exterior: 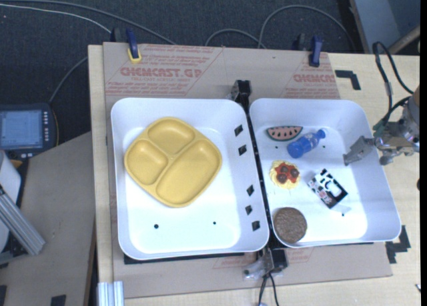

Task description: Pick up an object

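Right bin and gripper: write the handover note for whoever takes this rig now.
Gripper: open, holds nothing, over the right bin's right edge.
Right bin holds: watermelon slice toy, blue bottle, small pizza toy, black-and-white block, brown round disc.
Left bin: yellow divided plate.
Done: nothing picked yet.
Left: descend on one object, close, lift. The black-and-white block and the bottle lie nearest the gripper.
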Available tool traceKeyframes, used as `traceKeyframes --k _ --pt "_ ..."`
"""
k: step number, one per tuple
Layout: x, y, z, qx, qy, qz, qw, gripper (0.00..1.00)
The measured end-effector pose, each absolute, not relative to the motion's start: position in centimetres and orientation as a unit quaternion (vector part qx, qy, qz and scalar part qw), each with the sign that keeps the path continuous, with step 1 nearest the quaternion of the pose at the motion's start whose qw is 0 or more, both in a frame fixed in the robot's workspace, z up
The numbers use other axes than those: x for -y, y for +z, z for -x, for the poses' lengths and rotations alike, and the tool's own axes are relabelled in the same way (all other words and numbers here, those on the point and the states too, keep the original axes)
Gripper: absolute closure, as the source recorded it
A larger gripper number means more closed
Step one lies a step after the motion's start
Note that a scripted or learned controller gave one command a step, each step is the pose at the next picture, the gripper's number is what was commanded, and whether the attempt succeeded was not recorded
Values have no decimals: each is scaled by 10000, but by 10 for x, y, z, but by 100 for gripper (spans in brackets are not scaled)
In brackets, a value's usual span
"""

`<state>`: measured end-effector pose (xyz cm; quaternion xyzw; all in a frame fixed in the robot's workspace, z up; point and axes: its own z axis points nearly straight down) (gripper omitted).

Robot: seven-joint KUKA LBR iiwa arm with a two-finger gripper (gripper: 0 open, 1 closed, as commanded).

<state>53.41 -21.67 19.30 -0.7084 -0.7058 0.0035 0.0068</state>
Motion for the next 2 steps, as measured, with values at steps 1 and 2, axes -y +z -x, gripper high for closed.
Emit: traceKeyframes --k 1,2 --pt "216 200 -538 7072 -1 7070 6 0" --pt "219 157 -534 7069 9 7073 30 0"
